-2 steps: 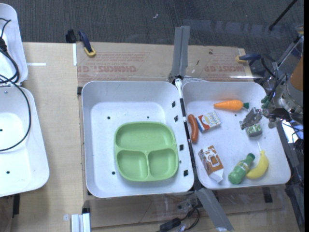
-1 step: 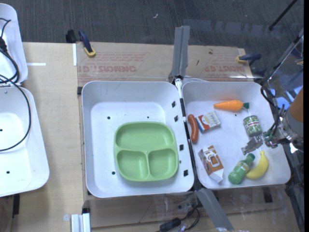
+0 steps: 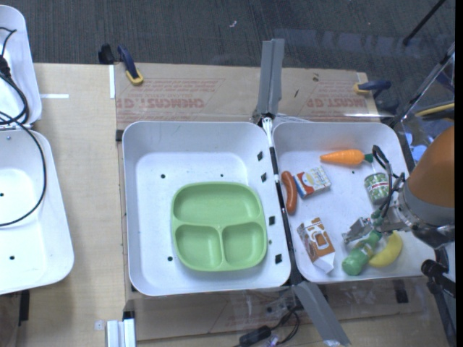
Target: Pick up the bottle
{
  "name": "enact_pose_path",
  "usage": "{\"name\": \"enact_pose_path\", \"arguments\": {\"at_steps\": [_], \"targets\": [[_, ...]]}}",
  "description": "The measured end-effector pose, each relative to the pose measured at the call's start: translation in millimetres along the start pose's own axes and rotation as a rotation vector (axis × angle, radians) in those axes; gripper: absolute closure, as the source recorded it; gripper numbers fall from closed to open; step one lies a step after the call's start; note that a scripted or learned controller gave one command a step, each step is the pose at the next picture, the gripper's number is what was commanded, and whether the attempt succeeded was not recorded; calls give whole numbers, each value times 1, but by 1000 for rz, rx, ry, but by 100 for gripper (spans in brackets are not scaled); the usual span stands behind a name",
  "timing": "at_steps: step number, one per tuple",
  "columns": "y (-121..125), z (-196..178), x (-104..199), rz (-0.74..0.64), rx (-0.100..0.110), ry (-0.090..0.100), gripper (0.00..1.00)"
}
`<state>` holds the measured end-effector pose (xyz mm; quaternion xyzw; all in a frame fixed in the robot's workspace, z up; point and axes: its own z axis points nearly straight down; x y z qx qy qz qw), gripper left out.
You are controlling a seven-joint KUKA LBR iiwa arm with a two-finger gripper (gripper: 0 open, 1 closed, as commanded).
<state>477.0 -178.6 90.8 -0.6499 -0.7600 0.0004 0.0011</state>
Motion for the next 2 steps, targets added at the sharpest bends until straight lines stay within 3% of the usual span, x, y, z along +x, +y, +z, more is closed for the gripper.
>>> {"name": "enact_pose_path", "arguments": {"at_steps": [1, 2], "targets": [[1, -9, -1, 4, -1, -1, 100], [-2, 0, -10, 247, 0, -1, 100]]}}
